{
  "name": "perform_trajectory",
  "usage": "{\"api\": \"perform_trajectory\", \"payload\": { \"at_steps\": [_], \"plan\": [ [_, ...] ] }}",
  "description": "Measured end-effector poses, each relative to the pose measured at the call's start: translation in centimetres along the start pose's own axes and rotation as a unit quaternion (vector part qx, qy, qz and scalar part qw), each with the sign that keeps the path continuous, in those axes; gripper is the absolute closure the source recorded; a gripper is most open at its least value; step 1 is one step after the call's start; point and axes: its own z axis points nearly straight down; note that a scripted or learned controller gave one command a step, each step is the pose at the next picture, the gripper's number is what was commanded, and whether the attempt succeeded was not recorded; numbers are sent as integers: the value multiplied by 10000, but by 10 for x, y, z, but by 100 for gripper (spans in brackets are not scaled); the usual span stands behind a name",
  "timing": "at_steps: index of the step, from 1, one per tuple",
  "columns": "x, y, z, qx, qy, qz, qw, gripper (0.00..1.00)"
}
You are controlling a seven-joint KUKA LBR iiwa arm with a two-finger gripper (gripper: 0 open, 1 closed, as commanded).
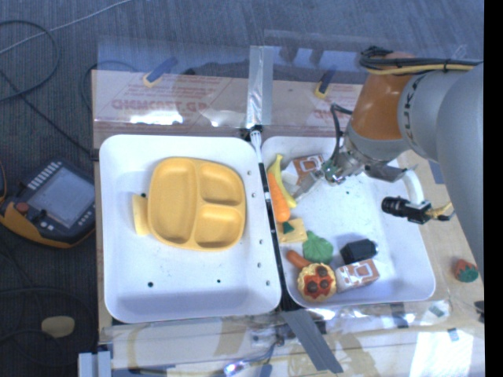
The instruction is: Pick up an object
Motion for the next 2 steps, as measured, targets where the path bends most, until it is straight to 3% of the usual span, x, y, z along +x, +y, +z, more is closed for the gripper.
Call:
{"api": "perform_trajectory", "payload": {
  "at_steps": [1,2],
  "plan": [
    [-7,23,15,204,144,1374,9902,0],
    [-14,21,6,174,55,1390,9901,100]
  ]
}}
